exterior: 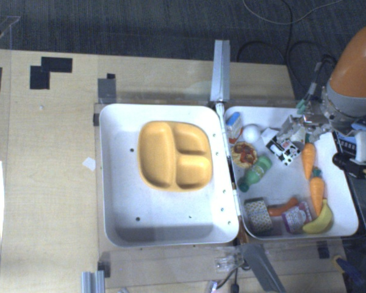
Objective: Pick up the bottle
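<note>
A small green bottle lies on its side in the right bin, near that bin's left wall, with its cap end pointing to the upper right. My gripper hangs over the bin's upper middle, a short way up and to the right of the bottle and apart from it. The grey arm with its orange band comes in from the right edge. Nothing of the bottle is covered by the gripper.
Around the bottle lie a pizza toy, a white ball and a blue-and-white item. Two carrots, a banana, a purple packet and a grey block fill the lower right. The left bin holds a yellow divided tray.
</note>
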